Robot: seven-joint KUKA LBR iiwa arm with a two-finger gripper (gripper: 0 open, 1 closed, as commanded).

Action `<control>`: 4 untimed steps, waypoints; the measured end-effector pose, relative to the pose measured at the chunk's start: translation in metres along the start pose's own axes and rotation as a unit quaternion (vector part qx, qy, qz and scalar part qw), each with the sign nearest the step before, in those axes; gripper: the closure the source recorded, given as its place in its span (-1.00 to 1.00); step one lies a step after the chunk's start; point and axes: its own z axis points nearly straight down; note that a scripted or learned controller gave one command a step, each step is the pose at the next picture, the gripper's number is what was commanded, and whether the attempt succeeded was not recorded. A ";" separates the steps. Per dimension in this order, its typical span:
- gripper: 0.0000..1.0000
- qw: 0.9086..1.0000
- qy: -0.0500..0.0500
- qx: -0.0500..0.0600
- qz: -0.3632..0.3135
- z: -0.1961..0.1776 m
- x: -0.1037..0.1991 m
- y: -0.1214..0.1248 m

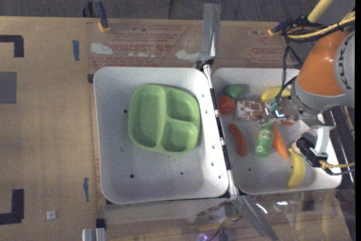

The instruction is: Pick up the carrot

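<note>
The carrot (280, 144) is a short orange piece lying in the right bin (254, 186), between a green bottle (263, 142) and a banana (296, 167). My gripper (280, 112) hangs over the far end of the carrot, under the grey wrist and orange band. The wrist hides the gripper's tips. Nothing shows as lifted; the carrot rests on the bin floor.
The right bin also holds a red sausage-shaped piece (238, 139), a red tomato (225, 104), a green vegetable (234, 90), a small carton (249, 110) and a yellow piece (271, 93). A green divided plate (164, 118) lies in the left bin (113, 166).
</note>
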 end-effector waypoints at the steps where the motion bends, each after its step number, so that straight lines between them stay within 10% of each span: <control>1: 1.00 0.997 0.003 0.011 0.076 -0.070 -0.003 0.009; 2: 1.00 1.000 0.005 0.012 0.004 -0.069 0.030 -0.006; 3: -1.00 1.000 0.005 0.012 0.004 -0.069 0.030 -0.006; 4: -1.00 0.995 0.006 0.011 -0.098 -0.052 -0.034 -0.090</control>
